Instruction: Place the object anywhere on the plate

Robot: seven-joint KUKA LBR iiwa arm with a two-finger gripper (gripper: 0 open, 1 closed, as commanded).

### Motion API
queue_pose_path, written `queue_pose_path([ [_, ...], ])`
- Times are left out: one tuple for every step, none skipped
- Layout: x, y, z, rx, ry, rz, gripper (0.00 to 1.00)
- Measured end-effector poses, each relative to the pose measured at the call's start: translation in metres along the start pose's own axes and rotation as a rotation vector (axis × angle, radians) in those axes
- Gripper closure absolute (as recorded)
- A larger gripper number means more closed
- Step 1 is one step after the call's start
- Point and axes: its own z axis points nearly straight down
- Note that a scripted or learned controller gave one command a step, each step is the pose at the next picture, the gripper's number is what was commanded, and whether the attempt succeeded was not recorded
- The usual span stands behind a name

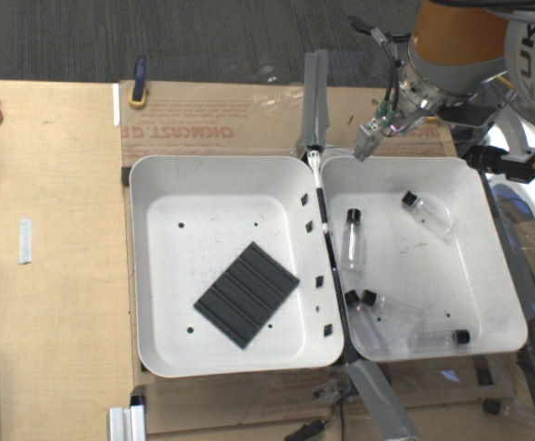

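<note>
the jaws (370, 142) hover above the right bin's (488, 274) far rim, whether parted or closed i cannot tell, while clear vials (352, 237) wait below and the dark ribbed plate (247, 294) lies flat in the left bin (157, 246), ready to receive one.

The left bin (157, 246) has wide open floor on every side of the dark ribbed plate (247, 294), which lies tilted in its lower middle. The right bin (488, 246) is more crowded: clear vials with black caps lie near the divider (352, 237), in the upper right (426, 209) and along the lower edge (405, 312), leaving its centre free. The end effector (370, 141) hangs above that bin's upper left corner.
</note>
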Motion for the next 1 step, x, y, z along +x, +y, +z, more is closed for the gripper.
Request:
queue_pose_path([
  [-0.0023, 0.0349, -0.07, -0.002, -0.001, -0.453, 1.0],
])
